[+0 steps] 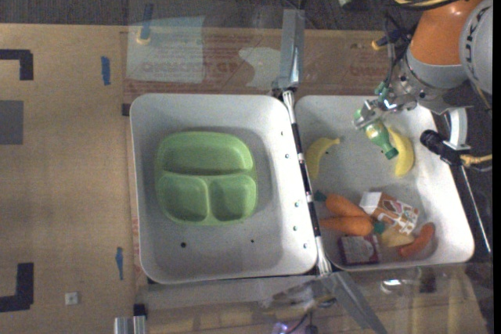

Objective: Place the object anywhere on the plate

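Pincer (374, 115) is seen poised in the right bin (462, 215) above a small green bottle (381, 138), seemingly gripped at its top. Light, rigid and slick, it is judged best held at the neck. Beyond the bins' shared rims, the green plate (207, 177) is left unobstructed.

Green plate (207, 177) in L bin (149, 192), tool (374, 115) over R bin (462, 235), gripping green bottle (381, 138)

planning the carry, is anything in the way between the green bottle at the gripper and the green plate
Only the raised rims where the two bins meet lie between the green bottle at the gripper and the green plate. A banana lies near that route, low on the right bin's floor.
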{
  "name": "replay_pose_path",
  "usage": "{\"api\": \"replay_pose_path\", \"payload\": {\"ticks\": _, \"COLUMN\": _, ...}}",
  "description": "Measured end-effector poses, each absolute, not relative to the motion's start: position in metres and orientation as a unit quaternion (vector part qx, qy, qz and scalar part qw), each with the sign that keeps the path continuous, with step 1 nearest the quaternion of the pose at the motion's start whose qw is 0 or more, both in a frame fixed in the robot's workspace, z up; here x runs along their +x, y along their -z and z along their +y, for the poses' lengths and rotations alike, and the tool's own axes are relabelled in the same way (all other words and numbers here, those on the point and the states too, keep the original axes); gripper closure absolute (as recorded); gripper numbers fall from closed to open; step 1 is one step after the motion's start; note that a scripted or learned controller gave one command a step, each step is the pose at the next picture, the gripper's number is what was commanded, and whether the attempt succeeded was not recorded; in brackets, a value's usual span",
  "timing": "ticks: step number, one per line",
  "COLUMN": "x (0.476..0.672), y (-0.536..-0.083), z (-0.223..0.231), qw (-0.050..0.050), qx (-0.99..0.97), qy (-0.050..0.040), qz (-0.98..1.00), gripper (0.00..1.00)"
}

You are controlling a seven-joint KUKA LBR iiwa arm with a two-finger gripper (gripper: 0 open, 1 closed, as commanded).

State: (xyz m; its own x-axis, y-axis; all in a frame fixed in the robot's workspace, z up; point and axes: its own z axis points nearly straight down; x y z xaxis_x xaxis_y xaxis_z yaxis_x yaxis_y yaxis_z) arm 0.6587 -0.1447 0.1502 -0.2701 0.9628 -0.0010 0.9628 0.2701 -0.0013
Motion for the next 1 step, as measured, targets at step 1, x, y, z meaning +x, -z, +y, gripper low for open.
{"api": "replay_pose_path", "payload": {"ticks": 1, "x": 0.668, "y": -0.2383, "z": -0.0672, "qw": -0.002, "qx": -0.579, "qy": 0.0012, "qz": -0.815, "gripper": 1.0}}
